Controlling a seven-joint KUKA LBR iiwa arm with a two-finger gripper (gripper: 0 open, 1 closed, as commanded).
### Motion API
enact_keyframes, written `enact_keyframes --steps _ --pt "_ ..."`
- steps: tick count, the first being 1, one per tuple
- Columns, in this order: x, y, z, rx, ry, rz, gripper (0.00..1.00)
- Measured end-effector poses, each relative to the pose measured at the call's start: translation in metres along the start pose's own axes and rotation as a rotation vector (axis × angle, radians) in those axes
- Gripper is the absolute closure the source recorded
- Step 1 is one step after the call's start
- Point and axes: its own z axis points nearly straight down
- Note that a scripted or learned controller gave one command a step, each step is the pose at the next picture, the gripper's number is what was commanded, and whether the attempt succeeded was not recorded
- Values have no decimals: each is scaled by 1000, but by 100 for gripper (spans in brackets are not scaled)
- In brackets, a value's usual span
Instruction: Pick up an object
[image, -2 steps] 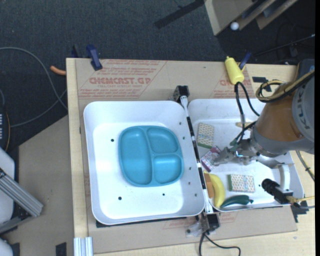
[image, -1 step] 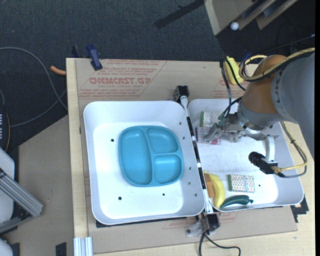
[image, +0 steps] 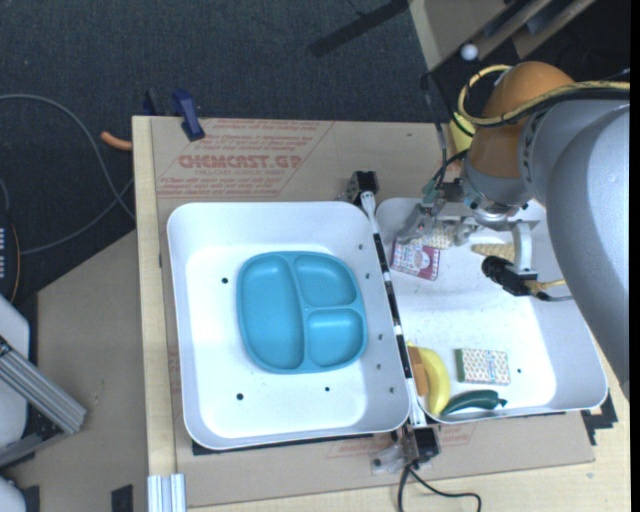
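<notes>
On my bench (image: 250, 160), two white bins sit side by side. The left bin (image: 200, 300) carries a blue divided plate (image: 300, 310), lying flat near its middle. The right bin (image: 535, 325) holds a pink-and-white packet (image: 416, 260) at its far left corner. A banana (image: 431, 375), a green object (image: 472, 403) and a speckled pad (image: 483, 366) cluster along its near edge. The claw (image: 437, 228) hangs over the packet, touching or just above it. I cannot tell whether the claw is wide, narrow or gripping.

The brown board (image: 300, 140) bears red print reading "CHEMCAST GP"; its smaller lines are unreadable.
</notes>
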Motion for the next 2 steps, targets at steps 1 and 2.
enact_keyframes --steps 1,2 --pt "0 1 -11 -3 -1 -2 100" --pt "20 -74 -97 9 2 1 100"
